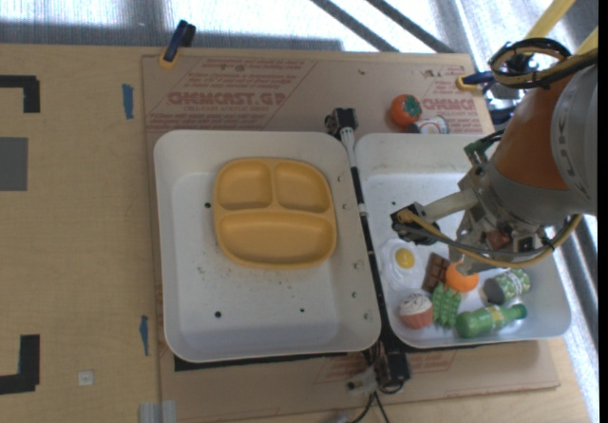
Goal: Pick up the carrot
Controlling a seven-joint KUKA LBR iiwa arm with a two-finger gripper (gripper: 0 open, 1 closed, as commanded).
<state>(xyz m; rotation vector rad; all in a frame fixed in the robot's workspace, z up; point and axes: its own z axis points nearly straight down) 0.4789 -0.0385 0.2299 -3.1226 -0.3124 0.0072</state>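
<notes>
Green plastic toy bottle (488, 318) lies at the right-hand white bin's (560, 321) front edge. Behind it sits the orange toy carrot with green leaves (456, 286), directly beneath the gripper (484, 242); finger state cannot be told. Risk: crowded neighbouring toys could be caught instead.

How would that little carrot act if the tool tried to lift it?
The carrot looks like a small moulded toy, so probably stiff and light. Its rounded orange body may slip or roll. It sits tight among other toys, like the green bottle, so they might get nudged.
</notes>
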